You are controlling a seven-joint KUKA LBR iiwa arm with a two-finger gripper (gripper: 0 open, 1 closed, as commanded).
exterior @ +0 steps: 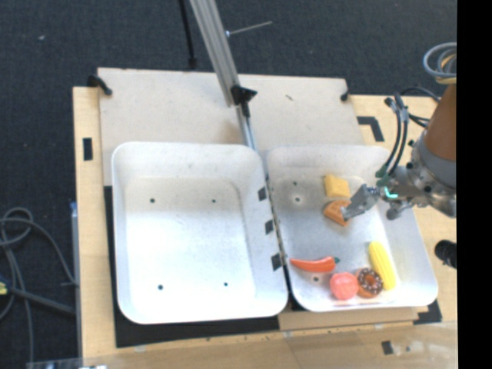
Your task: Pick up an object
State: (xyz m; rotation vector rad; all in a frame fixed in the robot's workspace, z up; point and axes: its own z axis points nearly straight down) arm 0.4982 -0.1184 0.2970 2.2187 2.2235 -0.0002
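Bench [88,229]: light wood top, seen at a slant, on dark carpet [46,37]. A paler board [169,106] covers the far half, held by black clips [102,85] at its far corners. Two white bins sit side by side toward the near edge, touching or nearly so at mid-bench. Left bin [123,229] nearer the left edge; right bin [400,290] nearer the right. A black mat [192,325] shows under the bins along the near edge. A metal rail [215,44] slants up from the board's middle, its foot near the gap between bins; the mount is hard to make out. Black marks [372,127] lie at the far right corner.
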